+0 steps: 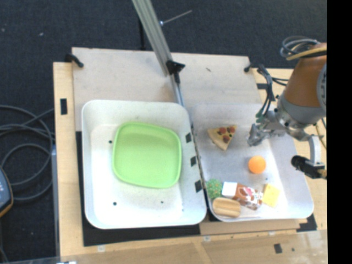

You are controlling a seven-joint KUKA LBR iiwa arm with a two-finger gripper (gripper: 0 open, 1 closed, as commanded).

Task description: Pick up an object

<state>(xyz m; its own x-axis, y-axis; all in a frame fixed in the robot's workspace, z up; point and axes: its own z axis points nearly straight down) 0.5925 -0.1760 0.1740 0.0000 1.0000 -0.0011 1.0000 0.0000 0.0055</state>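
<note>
In the right bin [286, 202] lie a pizza slice [221, 137], an orange ball [257, 164], a yellow cheese wedge [270, 195], a red and white piece [247, 196], a green broccoli piece [214, 188] and a bread roll [226, 207]. My gripper [256, 135] hangs over the bin's upper right part, right of the pizza slice and above the orange ball. I see nothing between its fingers.
A green square plate [147, 154] rests in the left bin [99, 202]. A slanted metal pole [154, 29] runs down to the gap between the bins. Cables [25, 147] lie on the floor at left.
</note>
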